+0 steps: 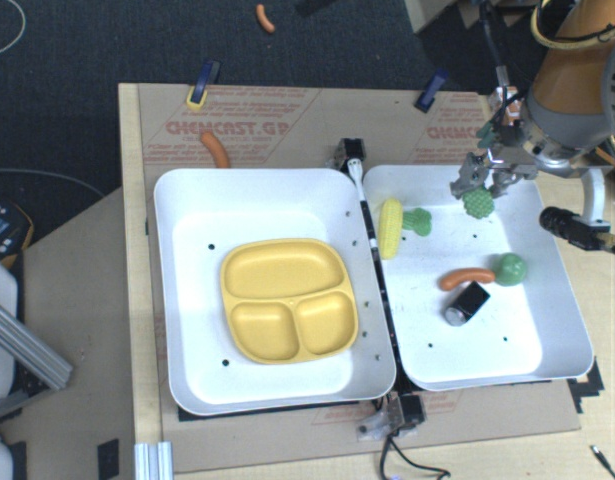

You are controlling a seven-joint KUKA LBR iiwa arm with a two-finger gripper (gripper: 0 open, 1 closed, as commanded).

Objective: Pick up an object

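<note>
The right bin sits under the gripper, which hangs over its far edge with a green broccoli piece pinched between its fingers; the hold looks shallow, so lifting may shake it loose

Glossy white plastic bins; smooth matt yellow plastic tray; board beneath looks like printed cardboard.

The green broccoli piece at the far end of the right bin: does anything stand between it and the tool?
Nothing visible does: the tool hangs directly above the broccoli piece; whether they touch is unclear.
</note>
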